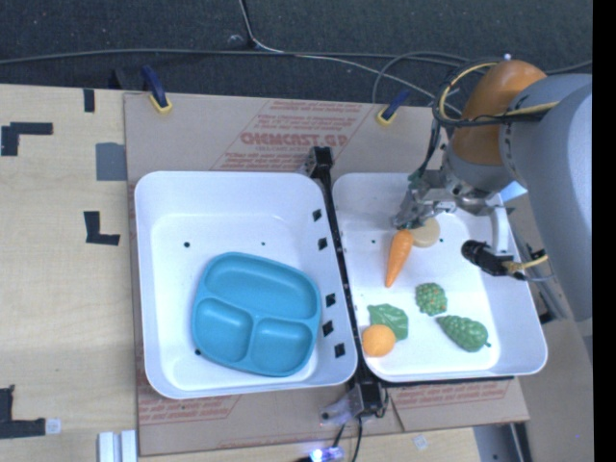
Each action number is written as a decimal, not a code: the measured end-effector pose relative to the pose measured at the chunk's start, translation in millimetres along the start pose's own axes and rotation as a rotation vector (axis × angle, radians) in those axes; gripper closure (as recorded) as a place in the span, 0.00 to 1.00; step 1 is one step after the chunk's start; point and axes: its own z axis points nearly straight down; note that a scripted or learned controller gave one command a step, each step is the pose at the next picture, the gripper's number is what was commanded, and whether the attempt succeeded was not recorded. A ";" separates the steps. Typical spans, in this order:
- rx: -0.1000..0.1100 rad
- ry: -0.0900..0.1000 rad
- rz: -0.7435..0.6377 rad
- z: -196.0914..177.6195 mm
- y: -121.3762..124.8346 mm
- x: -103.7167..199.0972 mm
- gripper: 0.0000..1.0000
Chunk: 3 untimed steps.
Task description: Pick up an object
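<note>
The left bin [154, 258] holds a blue tray [255, 314] with three sections. The right bin [525, 354] holds a toy carrot [397, 255], an orange ball [378, 340], and three bumpy green toys [463, 331]. The gripper [416, 219] hangs at the carrot's top end, near the bin's far edge; I cannot tell its grip.

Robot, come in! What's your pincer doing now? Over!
Pincer down in right bin, at carrot top. Grip unclear. Small cream piece right beside it. Green toys nearby.
</note>
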 end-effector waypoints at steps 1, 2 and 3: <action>0.010 0.008 0.002 -59.1 4.0 -8.0 1.00; 0.013 0.009 0.002 -103.9 2.9 -14.5 1.00; 0.009 0.008 0.001 -167.2 6.3 -10.8 1.00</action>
